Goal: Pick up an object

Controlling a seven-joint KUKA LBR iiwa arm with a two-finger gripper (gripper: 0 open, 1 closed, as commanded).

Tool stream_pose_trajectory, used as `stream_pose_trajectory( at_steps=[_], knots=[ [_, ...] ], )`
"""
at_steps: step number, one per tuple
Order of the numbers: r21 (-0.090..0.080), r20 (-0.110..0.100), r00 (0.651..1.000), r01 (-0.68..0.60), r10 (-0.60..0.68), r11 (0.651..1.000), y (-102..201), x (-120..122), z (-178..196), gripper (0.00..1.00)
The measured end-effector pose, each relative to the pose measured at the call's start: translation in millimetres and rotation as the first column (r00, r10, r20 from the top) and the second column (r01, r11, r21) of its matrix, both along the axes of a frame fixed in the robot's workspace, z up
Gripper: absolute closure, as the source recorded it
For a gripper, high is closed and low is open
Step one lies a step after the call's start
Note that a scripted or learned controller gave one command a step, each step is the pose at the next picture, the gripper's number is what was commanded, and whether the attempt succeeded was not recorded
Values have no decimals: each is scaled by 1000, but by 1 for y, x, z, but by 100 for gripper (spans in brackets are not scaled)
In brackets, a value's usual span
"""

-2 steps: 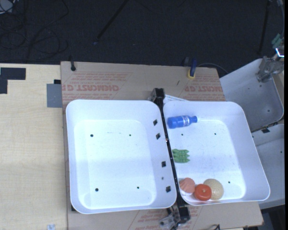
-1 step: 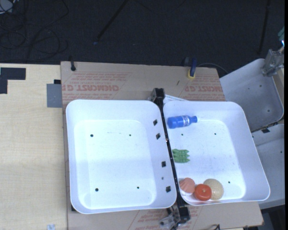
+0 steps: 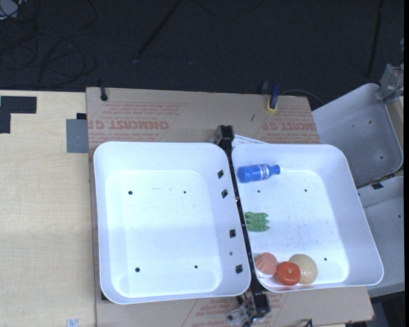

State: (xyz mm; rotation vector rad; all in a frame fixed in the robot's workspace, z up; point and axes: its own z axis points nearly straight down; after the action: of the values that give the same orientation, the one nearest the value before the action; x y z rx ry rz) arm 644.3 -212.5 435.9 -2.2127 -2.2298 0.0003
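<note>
Progress so far is looking like zero: nothing is being lifted yet, and everything is sitting flat in the right-hand shallow white bin [image 3: 360, 210]. The small blue plastic bottle with the pale cap [image 3: 258, 173] is lying on its side near the far left corner of that bin, cap pointing right. The little green ridged piece [image 3: 257, 221] is resting against the left wall, about halfway along.

Down in the near left corner you're looking at three round things bunching together: a pinkish round piece [image 3: 265, 263], a red round one [image 3: 288, 273] and a tan ball-like one [image 3: 304, 267], all touching or nearly so. The left-hand shallow white bin [image 3: 99, 203] is just sitting beside it.

As for the gripper, I can't tell how wide it's standing or whether it's got anything. So I'm guessing you're still facing the whole job: reaching in, closing on something, lifting. The bottle is lying well apart from the rest, so it's looking like the easiest target.
</note>
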Motion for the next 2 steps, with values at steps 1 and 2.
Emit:
stream_pose_trajectory(
  at_steps=[1, 2],
  knots=[
    [0, -1, 1000, -2, 2, 1000, 0, 0, 11, 100],
    [0, -1, 1000, -4, 4, 1000, 1, 0, 22, 100]
  ],
)
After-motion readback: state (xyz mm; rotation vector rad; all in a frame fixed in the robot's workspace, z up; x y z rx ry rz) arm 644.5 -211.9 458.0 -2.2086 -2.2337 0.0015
